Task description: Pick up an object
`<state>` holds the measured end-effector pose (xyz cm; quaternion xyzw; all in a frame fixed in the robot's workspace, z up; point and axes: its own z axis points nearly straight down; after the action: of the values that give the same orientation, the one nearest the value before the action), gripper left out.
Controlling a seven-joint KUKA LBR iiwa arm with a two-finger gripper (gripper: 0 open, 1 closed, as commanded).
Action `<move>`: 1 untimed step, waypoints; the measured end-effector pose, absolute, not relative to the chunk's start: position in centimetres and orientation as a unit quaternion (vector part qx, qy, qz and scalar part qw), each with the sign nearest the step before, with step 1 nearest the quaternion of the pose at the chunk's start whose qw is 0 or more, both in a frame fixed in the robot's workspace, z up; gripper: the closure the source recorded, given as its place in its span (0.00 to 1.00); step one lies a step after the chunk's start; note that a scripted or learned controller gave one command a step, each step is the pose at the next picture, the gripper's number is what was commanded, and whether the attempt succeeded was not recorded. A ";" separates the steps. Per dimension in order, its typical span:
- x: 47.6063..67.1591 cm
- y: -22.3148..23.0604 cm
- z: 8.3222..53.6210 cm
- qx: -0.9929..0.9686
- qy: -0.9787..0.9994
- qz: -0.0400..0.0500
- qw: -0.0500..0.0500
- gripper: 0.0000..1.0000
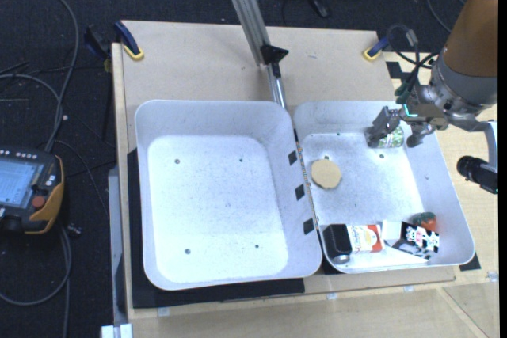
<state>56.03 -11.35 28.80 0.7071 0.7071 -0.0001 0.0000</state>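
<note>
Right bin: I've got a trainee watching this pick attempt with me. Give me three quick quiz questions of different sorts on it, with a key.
1. True or false: the round tan disc lies in the right bin, near the divider between the two bins.
2. Multiple choice: where is the gripper? A) over the left bin B) over the right bin's far end C) over the bench beyond both bins
3. Fill in: the black item, the red and white packet and the black and white object sit along the right bin's ____ edge.

Key:
1. True
2. B, with a small greenish object right at its tips; whether it is gripped cannot be told.
3. Near
</note>
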 end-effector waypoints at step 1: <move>56.0 -11.4 28.8 0.707 0.707 0.000 0.000 0.00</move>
<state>56.03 -11.35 28.79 0.7071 0.7071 -0.0001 0.0000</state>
